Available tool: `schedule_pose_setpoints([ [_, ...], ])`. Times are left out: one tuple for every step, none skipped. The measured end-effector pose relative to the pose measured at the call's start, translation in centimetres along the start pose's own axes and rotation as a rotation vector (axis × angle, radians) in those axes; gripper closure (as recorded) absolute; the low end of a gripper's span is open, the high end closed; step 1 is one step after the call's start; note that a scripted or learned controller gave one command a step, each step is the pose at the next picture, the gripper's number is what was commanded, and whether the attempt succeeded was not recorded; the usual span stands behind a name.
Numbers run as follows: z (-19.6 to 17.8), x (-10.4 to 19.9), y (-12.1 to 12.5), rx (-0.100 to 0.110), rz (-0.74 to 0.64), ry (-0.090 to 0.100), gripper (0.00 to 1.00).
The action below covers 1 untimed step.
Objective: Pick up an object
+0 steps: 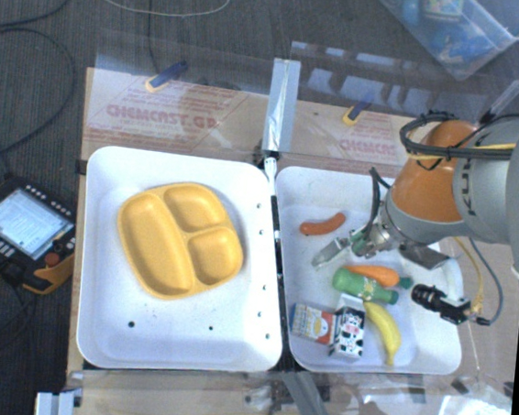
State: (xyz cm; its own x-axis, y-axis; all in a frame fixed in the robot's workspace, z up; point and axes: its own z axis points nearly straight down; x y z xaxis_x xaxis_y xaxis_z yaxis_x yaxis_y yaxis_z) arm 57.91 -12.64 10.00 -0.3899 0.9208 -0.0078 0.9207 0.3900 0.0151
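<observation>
The grey two-finger gripper (346, 248) hangs spread apart, gripping nothing, between a red plastic sausage (322, 223) and an orange toy carrot (374, 274). Bare floor of the right white bin (288, 216) lies toward its left wall.

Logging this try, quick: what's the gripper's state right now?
Gripper: open, holding nothing, above the right bin beside the sausage.

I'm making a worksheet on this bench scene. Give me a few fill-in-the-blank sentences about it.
1. The yellow tray lies in the ____ bin.
2. The sausage lies in the ____ bin.
3. The banana lies just below the ____.
4. The yellow tray has ____ compartments.

Missing words: left; right; carrot; three
</observation>
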Motion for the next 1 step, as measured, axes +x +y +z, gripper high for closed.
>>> schedule_pose_setpoints([
  [0.86, 0.35, -1.16, 0.003, -0.179, -0.005, 0.0],
])
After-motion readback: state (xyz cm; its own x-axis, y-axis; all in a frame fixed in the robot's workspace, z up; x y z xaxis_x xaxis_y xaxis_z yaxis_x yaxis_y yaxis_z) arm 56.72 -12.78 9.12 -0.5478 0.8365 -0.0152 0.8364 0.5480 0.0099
